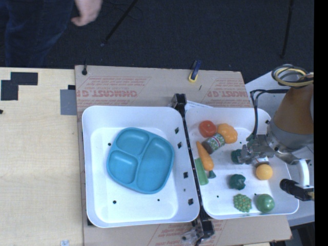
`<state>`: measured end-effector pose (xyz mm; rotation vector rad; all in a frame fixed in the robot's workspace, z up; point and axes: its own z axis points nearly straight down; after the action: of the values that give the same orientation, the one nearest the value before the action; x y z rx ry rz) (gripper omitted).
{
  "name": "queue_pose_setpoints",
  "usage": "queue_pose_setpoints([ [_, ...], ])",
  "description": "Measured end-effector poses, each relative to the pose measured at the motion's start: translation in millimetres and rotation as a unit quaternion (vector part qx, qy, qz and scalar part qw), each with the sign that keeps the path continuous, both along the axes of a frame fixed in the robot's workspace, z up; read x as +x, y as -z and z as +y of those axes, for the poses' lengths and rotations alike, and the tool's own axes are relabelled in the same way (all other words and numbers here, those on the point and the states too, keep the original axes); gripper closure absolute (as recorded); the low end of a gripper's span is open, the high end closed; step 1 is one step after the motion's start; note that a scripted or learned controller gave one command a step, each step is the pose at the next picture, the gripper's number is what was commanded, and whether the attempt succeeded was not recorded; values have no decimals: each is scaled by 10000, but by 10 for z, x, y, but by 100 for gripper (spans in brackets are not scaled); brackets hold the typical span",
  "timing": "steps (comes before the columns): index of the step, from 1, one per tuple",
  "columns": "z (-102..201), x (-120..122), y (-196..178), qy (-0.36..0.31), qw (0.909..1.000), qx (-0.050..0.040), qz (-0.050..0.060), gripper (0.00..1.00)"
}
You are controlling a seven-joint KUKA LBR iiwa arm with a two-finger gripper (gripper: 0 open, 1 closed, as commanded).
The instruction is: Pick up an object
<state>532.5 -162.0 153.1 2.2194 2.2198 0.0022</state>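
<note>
1. A robotics lab: a plywood bench [36, 163] bears two white bins [92, 137] on cardboard [128, 88].
2. Cables [289, 75] loop at right; toy food [225, 133] fills one bin.

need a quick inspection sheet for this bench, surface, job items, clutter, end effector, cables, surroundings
surface: two white bins, left bin and right bin, on cardboard.
job's things: right bin holds a tomato, orange pepper, carrot, small can, orange ball, dark green piece, bumpy green fruit, green apple.
clutter: blue divided plate in left bin.
end effector: end effector low in right bin beside a dark green item; grip unclear.
cables: black cable and yellow coil near arm.
surroundings: person's hand at top left.
</note>
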Motion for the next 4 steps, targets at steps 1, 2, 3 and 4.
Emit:
queue_pose_setpoints([
  [1,-91,70,-510,2,10000,0,5,100],
  [2,-101,73,-757,-3,10000,4,12,100],
  [3,437,275,-824,-22,10000,14,22,100],
  [4,1014,375,-711,-20,10000,13,36,100],
])
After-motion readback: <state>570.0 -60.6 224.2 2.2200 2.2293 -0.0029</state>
